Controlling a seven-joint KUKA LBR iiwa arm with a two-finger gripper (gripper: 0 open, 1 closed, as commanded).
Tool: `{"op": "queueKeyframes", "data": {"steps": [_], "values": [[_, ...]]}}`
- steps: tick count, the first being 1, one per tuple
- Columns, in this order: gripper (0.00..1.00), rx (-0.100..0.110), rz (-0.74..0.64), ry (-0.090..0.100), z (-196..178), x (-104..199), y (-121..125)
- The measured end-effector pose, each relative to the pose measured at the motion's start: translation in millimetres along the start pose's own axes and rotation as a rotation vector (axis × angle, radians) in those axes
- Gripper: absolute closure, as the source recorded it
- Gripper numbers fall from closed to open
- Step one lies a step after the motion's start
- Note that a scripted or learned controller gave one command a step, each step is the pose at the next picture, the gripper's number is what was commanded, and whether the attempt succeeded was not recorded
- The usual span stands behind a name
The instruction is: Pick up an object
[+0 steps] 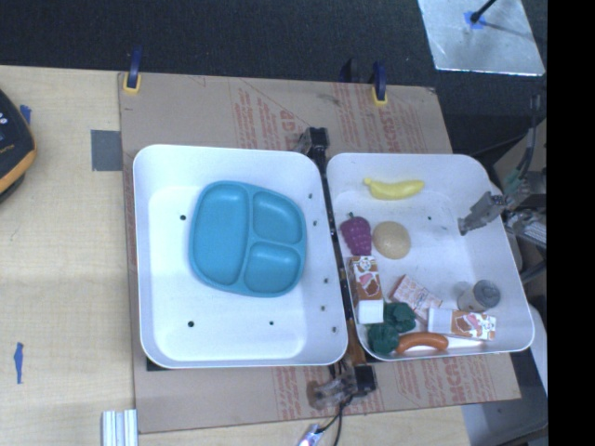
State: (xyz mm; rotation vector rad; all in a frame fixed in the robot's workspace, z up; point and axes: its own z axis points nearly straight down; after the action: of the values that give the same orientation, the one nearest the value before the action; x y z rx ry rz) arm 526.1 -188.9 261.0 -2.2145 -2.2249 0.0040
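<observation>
The right bin holds several small items: a yellow banana at the back, purple grapes, a tan round piece, a small carton, a green broccoli piece, an orange sausage, a grey can and a flat box. My gripper reaches in over the bin's right rim, well right of the banana and above the grey can. Nothing shows in its grasp.
The left bin holds a blue divided plate. A pink and white packet and a white block lie among the front items. A yellow and black device sits at the bench's left edge.
</observation>
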Motion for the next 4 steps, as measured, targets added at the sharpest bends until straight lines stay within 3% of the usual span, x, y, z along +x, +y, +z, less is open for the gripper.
{"op": "queueKeyframes", "data": {"steps": [1, 2, 3, 4], "values": [[0.00, 0.001, -0.001, -0.001, 75.1, 14.8, 59.8], [0.00, -0.001, 0.000, 0.000, 95.1, 37.4, 130.7], [1.00, 0.000, -0.004, -0.001, 84.0, 36.7, 131.0], [0.00, 0.001, -0.004, -0.001, 84.1, 36.6, 130.9]]}}
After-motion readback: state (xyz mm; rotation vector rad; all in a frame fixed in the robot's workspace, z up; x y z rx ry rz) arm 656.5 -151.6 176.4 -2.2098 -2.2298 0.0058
